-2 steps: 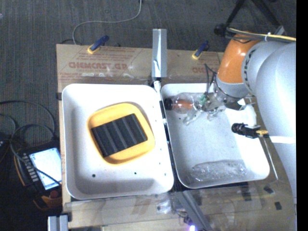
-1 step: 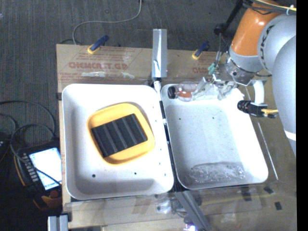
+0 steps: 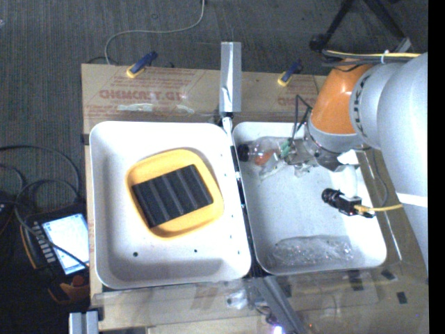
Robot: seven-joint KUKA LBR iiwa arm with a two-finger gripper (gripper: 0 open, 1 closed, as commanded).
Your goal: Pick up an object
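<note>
Bottle [image 3: 263, 153], clear plastic with a dark cap, lies in the upper left corner of the right bin [image 3: 313, 214], its long axis running left-right, cap toward the divider. From largest down: I see the arm [image 3: 389, 110] entering at upper right, the left bin [image 3: 111, 256] holding a yellow tray [image 3: 175, 192], then a crinkled clear bag [image 3: 309, 250] low in the right bin. My end effector [image 3: 300, 152] sits just right of the bottle; whether it is wide or narrow I cannot tell.
</note>
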